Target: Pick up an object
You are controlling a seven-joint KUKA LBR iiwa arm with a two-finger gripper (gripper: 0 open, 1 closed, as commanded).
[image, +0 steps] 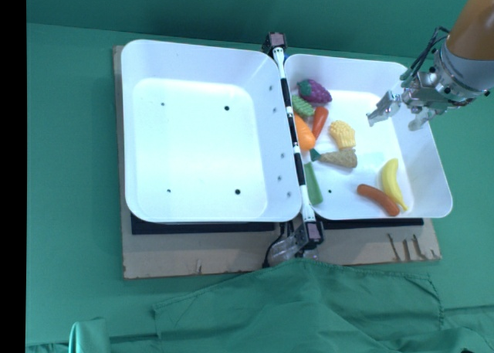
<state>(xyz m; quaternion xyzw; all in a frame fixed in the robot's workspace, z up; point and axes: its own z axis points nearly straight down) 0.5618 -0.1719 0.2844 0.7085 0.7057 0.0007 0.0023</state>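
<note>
Arm (pixel 471 31) cut off top right, hand (pixel 400 114) spread open, holding nothing, above right bin (pixel 432 197)

Two white bins (pixel 202 73) sit on brown cardboard (pixel 154 259) over green cloth (pixel 293 305).

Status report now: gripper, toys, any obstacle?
Gripper open, nothing held, above right bin. Toys untouched: banana, sausage, corn. Nothing in the way.

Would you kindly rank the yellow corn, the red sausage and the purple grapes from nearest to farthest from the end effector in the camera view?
From the end effector:
1. Yellow corn, middle of the right bin.
2. Purple grapes, far corner by the divider.
3. Red sausage, near edge; close to the grapes' distance, so this order is tentative.
</note>
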